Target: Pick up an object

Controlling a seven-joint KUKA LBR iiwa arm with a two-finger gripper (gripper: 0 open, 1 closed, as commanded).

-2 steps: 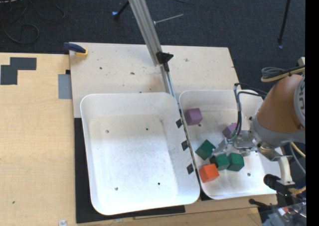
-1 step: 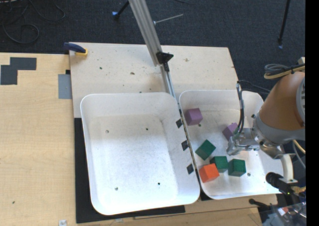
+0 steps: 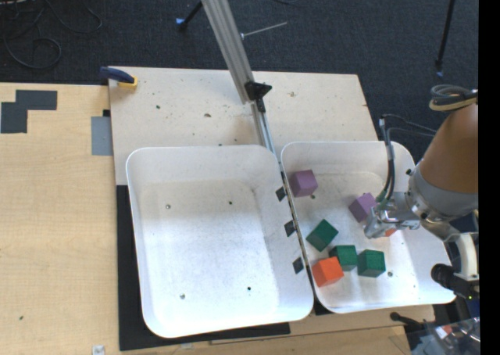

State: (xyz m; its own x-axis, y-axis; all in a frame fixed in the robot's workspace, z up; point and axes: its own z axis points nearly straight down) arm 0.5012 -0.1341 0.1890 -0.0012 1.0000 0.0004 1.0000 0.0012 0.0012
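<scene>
Hanging low inside the right bin (image 3: 406, 287), near its right wall: the gripper (image 3: 380, 223), metal-grey with a small red patch showing at its tip. Sitting just beside a purple block (image 3: 362, 206), at that block's lower right, perhaps touching it; contact too blurred to confirm. Impossible to tell how far apart the gripper is standing, and nothing showing clearly as held.

Lying loose in the same bin: a second purple block (image 3: 303, 182) near the upper left corner, looking matte and squarish; a dark green block (image 3: 322, 234) turned at an angle further down; two more green blocks (image 3: 344, 256) (image 3: 372, 263) sitting side by side near the middle; an orange block (image 3: 328, 270) just beside the left of those, close to the dividing wall.

Reaching in from the right: the arm (image 3: 453, 166), its orange band bulking large and being cut off at the frame's side, hiding part of the bin's right rim. Resting on the pale table (image 3: 312, 103): both bins, the left bin (image 3: 203, 244) showing only dark specks on its floor.
</scene>
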